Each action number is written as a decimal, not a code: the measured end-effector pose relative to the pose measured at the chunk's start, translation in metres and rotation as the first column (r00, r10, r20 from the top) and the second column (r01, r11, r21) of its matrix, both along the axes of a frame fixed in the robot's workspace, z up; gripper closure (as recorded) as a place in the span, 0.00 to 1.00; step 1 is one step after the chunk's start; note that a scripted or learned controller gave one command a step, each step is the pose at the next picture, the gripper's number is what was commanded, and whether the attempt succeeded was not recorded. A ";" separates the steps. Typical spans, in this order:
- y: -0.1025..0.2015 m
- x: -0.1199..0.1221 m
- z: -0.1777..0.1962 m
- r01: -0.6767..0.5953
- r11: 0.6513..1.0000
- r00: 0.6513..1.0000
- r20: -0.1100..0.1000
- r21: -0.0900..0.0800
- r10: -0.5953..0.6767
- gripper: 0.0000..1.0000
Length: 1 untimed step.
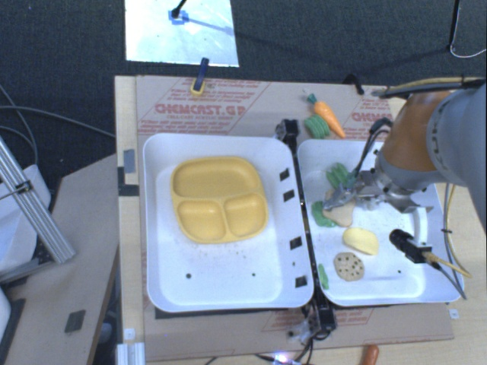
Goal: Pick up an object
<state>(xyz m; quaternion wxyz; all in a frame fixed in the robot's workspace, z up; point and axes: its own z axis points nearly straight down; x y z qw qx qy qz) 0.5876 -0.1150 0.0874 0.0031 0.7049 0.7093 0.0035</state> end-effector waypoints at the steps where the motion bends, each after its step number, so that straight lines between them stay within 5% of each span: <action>1: -0.001 0.048 0.001 0.000 1.000 1.000 0.001 -0.002 0.000 0.00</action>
